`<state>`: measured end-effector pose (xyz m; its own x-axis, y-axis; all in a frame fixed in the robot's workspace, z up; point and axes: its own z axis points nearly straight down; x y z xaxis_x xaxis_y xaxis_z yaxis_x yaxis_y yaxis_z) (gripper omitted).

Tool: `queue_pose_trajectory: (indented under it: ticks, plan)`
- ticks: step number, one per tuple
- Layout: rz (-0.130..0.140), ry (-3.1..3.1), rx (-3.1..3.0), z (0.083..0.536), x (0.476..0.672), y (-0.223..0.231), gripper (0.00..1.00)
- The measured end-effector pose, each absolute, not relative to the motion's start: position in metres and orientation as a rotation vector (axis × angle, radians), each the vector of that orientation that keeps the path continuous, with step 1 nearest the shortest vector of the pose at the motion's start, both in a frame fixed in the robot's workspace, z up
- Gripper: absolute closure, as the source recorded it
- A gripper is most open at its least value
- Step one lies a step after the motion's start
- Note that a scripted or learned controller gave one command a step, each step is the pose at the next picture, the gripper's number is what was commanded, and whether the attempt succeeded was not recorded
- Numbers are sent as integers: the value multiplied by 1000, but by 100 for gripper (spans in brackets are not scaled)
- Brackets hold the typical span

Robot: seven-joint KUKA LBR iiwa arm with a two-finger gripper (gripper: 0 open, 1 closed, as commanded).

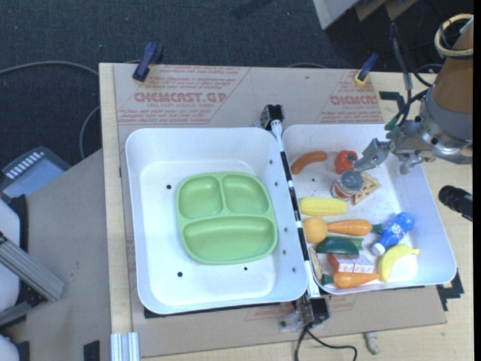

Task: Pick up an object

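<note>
The hand (373, 159) hangs at two o'clock over the right bin (440, 201), just beside a small can (349, 182) and a tomato (346, 159); I cannot tell how its grasp stands. The toys crowd together, so it may nudge the can or close on two things and slip.

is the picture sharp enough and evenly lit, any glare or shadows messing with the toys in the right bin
Camera view: light is soft and even, with no hard glare on the white bins; the green plate casts only a faint shadow. The image is low in detail, so the toys in the right bin blur together, and the gripper looks soft beside the round grey object, its fingers too unclear to read.
</note>
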<state>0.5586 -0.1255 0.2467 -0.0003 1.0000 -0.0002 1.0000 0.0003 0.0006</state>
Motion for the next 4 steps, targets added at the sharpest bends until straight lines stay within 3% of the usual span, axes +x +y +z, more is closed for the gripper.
queue_pose_trajectory:
  ticks: [1,2,3,4]
  plan:
    - [-1,2222,2221,165,635,-137,0]
    - [6,2213,2215,89,601,-125,0]
    - [11,2210,2211,90,579,-120,0]
    - [-14,2231,2220,89,666,-114,0]
